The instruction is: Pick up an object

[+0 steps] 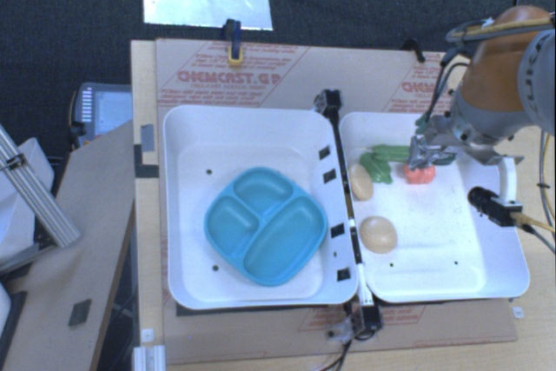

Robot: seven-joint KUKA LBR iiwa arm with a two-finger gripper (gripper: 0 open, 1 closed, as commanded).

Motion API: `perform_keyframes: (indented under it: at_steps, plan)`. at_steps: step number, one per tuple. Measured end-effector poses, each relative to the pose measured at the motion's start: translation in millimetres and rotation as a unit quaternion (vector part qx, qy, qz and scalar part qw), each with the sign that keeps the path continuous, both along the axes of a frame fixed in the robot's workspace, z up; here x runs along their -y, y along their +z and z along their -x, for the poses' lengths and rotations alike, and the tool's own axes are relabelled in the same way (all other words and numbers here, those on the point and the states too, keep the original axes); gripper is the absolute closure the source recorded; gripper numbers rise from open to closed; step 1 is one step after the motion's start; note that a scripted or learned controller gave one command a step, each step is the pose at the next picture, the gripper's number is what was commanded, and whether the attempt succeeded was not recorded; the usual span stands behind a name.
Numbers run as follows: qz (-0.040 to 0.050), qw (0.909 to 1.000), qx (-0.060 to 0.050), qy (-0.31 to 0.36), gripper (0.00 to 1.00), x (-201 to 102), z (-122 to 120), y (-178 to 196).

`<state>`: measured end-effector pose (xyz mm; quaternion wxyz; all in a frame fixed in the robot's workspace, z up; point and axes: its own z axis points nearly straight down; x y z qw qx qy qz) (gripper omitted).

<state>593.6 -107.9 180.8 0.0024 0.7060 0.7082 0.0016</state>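
Reaching into the right bin (486,274), the gripper (423,157) sits directly over a small red-orange object (420,175) near the bin's 12 o'clock wall; whether it is open or gripping cannot be told, so the pick reads as unfinished. A green object (382,159) lies just beside at 9 o'clock and may crowd the grasp; two tan egg-like objects (377,234) lie toward 7 o'clock, and a blue divided plate (264,225) rests in the left bin (187,213).

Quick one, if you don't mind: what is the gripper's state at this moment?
Gripper: down in the right bin, directly over the small red object; whether it grips it cannot be told.
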Motion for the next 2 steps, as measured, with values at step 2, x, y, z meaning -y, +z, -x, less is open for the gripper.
perform_keyframes:
  at_steps: [2]
  plan:
    - [0.0002,1.0,0.001,0.001,1.0,-2.3,5.9,106.2]
